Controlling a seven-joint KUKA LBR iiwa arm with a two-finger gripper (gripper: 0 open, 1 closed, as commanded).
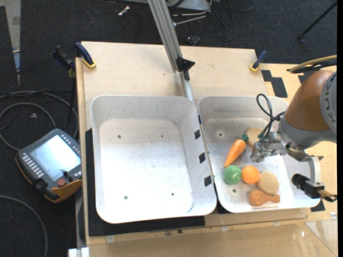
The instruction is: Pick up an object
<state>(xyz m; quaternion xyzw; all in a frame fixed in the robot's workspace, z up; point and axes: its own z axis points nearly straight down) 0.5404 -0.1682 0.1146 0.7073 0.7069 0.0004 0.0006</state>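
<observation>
Camera view shows us the gripper low in the right bin, just beside the carrot; we cannot tell its opening or whether it grasps anything. We judge the carrot light, stiff and smooth, so we would take it across its thick middle.

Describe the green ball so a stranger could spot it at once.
Look in the right white bin, at the cluster of toy food near its front. The green ball sits at the cluster's left, just below the carrot and touching the orange ball. It is the only all-green item.
</observation>
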